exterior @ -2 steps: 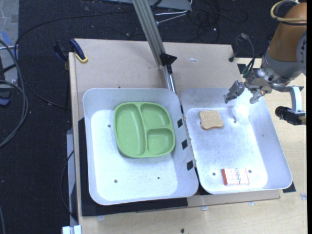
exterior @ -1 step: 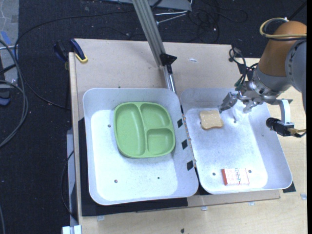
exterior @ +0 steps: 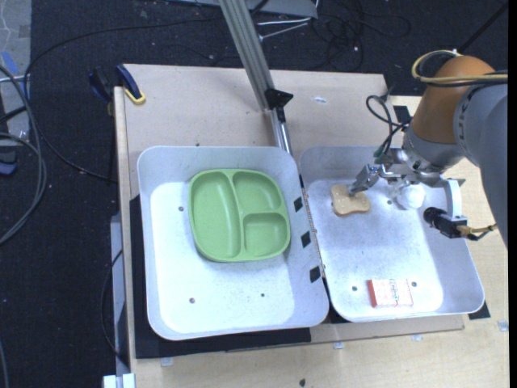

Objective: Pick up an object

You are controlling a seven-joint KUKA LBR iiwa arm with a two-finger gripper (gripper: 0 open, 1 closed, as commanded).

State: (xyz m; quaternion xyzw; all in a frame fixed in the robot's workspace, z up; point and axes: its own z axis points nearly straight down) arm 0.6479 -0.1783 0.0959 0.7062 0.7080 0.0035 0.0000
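The arm (exterior: 460,107) comes in from three o'clock, orange band showing above the wrist, and its gripper (exterior: 361,183) is down low over the right bin (exterior: 452,273). The fingertips sit right at the upper edge of a tan slice of toast (exterior: 350,201), which lies flat on the bin floor toward eleven o'clock of that bin. The tips look drawn close together and they touch or nearly touch the slice at its one o'clock corner, but whether the claw is clenched on it or just resting against it, I cannot tell from this angle.

So the toast is on the floor of the bin, not lifted. By my reading the approach is done and the grasp and the lift are both left to do.

Elsewhere: a small red and white box (exterior: 390,293) lies at six o'clock in the same bin, well apart from the action. Over in the left bin (exterior: 161,297), a green divided plate (exterior: 240,214) sits near the centre, untouched. A white ball-like thing (exterior: 412,195) shows just beside the wrist; what it is, I can't say.
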